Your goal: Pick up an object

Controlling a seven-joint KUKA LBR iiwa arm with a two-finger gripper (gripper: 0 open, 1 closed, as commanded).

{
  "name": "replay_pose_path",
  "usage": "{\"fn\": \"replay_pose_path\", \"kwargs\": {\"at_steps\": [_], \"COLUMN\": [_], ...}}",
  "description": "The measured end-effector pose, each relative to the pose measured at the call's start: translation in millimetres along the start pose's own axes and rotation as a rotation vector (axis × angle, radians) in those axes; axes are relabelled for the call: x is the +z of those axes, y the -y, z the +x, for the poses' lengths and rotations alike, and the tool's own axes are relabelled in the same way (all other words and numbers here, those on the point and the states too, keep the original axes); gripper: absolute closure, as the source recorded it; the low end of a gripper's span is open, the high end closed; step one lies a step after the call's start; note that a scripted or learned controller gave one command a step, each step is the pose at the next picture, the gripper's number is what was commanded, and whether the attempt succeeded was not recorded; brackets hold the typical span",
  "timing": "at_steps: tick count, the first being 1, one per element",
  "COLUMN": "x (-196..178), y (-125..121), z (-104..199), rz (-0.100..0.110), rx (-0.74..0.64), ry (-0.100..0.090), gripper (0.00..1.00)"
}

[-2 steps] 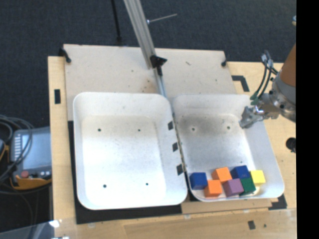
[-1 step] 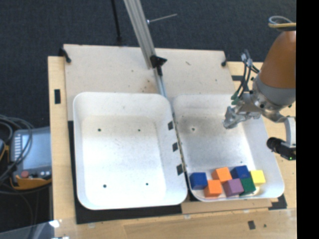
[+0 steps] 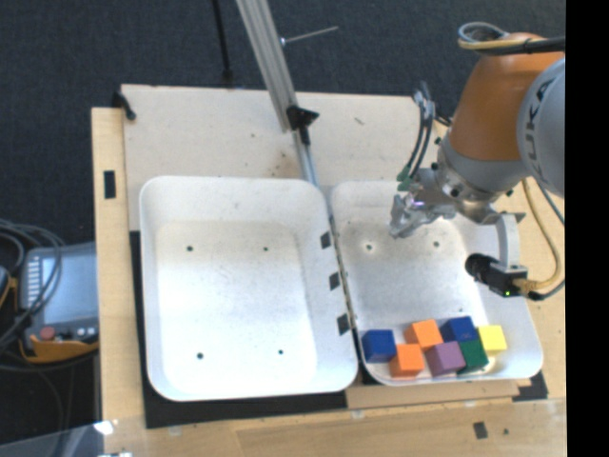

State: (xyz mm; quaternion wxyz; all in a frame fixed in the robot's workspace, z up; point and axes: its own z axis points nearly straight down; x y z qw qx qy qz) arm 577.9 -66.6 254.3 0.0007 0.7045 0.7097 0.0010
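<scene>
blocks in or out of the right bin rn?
In. All seven blocks sit clustered against the near edge of the right bin. The gripper hangs over the bin's far end, apart from them.

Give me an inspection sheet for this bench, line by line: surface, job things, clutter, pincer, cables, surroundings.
Surface: wooden bench bearing left bin and right bin, side by side.
Job's things: coloured blocks clustered at the right bin's near edge: two blue, two orange, purple, green, yellow.
Clutter: nothing seen.
Pincer: pincer above the right bin's far half, apart from the blocks; nothing between it.
Cables: wires beside the wrist.
Surroundings: metal rail, handheld controller on dark floor.
</scene>
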Motion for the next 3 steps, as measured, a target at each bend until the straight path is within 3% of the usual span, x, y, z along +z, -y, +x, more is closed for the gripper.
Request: {"fn": "replay_pose_path", "kwargs": {"at_steps": [3], "x": [-3.3], "y": [-14.3], "z": [162.5], "rz": [0.001], "rx": [0.000], "ry": [0.000], "gripper": [1.00]}}
